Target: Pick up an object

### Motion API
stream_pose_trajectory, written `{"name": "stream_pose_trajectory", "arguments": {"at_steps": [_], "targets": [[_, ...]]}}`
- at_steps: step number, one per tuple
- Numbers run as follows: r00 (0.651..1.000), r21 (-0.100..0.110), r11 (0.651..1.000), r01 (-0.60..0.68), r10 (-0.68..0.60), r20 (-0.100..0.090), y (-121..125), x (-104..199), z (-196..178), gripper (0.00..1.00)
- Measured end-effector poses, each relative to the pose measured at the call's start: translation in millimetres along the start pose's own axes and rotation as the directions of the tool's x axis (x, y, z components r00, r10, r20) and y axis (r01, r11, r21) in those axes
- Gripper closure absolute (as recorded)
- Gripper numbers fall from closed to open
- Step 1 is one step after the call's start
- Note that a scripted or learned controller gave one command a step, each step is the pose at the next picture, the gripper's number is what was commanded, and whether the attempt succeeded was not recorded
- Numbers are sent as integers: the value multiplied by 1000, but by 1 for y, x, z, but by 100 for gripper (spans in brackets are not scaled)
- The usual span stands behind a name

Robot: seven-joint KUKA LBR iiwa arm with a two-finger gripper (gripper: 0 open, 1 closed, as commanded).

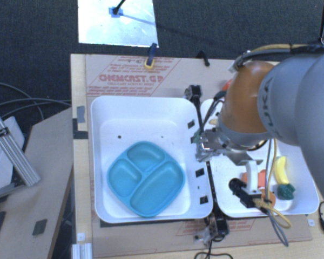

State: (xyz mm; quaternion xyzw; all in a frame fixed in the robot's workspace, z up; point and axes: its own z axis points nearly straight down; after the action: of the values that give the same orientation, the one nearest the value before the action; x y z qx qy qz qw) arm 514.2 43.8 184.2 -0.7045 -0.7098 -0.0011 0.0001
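The grey arm (297, 96) is hovering over the right bin (312, 203) mid-approach, its gripper (209, 144) unreadable as open or closed, probably needing to descend onto the banana (281, 169).

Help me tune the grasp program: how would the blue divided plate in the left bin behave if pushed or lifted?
The blue plate looks like rigid moulded plastic, so probably stiff and light. It lies flat in the left bin, so a push would likely slide it, not tip it. Its low, rounded rim probably gives little to pinch.
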Motion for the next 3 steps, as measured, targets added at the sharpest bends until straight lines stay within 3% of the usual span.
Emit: {"name": "stream_pose_trajectory", "arguments": {"at_steps": [1,2,3], "targets": [[1000,-5,1000,4,-4,-3,-27,59,-63,100],[1000,-6,1000,-17,17,8,39,-65,-71,100],[1000,-11,1000,-8,8,4,63,-94,-151,100]]}}
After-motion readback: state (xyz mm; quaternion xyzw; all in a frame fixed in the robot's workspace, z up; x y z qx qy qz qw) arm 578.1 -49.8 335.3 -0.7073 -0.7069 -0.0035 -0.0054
